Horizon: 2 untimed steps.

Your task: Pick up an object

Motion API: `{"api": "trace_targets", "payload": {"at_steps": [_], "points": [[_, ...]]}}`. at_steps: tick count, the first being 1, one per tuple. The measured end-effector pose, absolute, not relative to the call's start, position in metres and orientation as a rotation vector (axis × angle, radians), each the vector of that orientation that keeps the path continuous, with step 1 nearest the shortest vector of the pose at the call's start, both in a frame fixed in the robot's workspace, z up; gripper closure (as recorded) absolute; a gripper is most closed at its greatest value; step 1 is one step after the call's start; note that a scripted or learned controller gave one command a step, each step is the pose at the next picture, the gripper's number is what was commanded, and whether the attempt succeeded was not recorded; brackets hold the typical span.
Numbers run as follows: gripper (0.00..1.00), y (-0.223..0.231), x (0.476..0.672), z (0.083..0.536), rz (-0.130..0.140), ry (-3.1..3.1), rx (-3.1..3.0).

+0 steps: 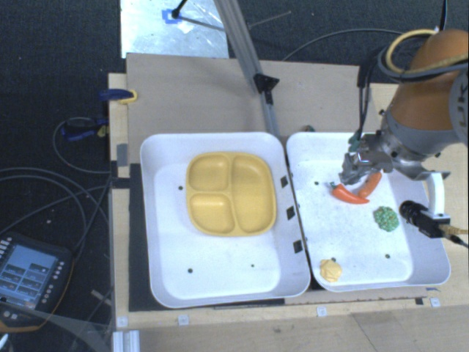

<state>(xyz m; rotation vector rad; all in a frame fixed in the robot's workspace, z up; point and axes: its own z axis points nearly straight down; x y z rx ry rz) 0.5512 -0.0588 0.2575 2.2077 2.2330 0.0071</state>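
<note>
Gripper (357,169): low in the right white bin (315,218), whether its fingers grip or not I cannot tell.
Orange curved pepper-shaped toy (356,191): right bin, touching the gripper tip.
Neighbours: green bumpy ball (386,218) near; yellow lumpy toy (331,270) at front corner.
Left white bin (165,255): yellow three-compartment plastic tray (231,193).

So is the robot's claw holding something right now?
Gripper: down at the orange pepper in the right bin; a grip cannot be told.

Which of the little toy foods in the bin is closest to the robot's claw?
The orange chili pepper, lying right under the gripper. The green lump sits farther off, and the yellow piece lies farthest, near the bin's front corner.
</note>
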Motion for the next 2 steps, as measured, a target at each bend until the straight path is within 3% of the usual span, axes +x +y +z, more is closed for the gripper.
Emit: {"api": "trace_targets", "payload": {"at_steps": [2], "points": [[1.0,0.051,0.589,0.242,0.005,2.233,2.208]]}}
